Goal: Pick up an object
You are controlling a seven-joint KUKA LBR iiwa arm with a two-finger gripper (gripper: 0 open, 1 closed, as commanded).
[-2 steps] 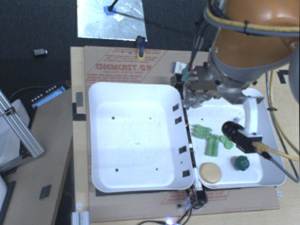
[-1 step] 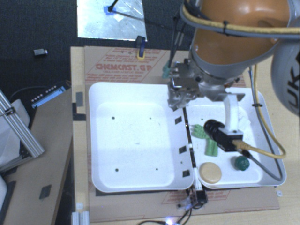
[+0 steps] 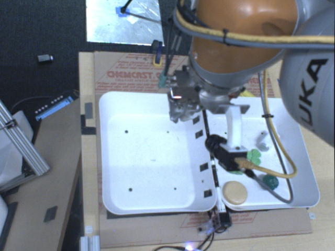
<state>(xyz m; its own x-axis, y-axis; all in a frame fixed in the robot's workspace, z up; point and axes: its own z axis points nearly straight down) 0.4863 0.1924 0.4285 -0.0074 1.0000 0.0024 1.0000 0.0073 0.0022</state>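
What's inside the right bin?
A tan disc near the front, a green piece, a teal piece. The arm covers the right bin's back part, so anything there is hidden.

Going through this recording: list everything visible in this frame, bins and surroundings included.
left bin: one, white, left half of the cardboard
right bin: one, white, touching the left bin's right side
round disc: one, tan, near corner of the right bin, by the divider
green piece: one, light green, middle of the right bin
teal piece: one, dark green, right bin, right of the disc
pale piece: one, grey-white, right bin, too small to identify
cardboard sheet: one, brown with red print, under both bins
shiny sheet: one, silvery, on the dark floor beyond the bench
arm: one, grey with orange band, reaching in from the right
gripper: one, metallic, over the far end of the divider
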